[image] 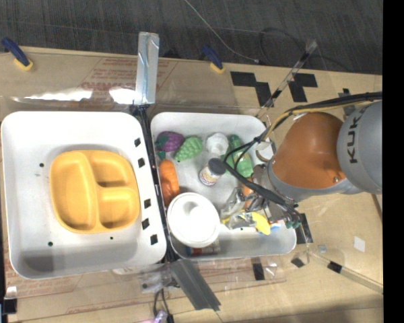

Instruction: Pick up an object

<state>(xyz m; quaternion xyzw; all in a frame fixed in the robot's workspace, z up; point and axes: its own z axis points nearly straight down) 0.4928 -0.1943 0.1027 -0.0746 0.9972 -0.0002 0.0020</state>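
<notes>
Now arm (310,155) bent low over right bin (188,121) (cluttered); pincer (246,206) state: cannot tell.

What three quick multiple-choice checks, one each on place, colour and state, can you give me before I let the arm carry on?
1. Where does the yellow divided plastic tray lie?
A. left white bin
B. right white bin
C. on the bench

2. What colour is the grape cluster toy at the far left of the right bin?
A. red
B. purple
C. blue

3. How does the round white bowl stand?
A. on its side
B. upside down
C. upright, opening up

Answers: 1 A, it sits inside the left white bin; 2 B, it is plainly purple; 3 C, its rim and hollow face the camera.
</notes>
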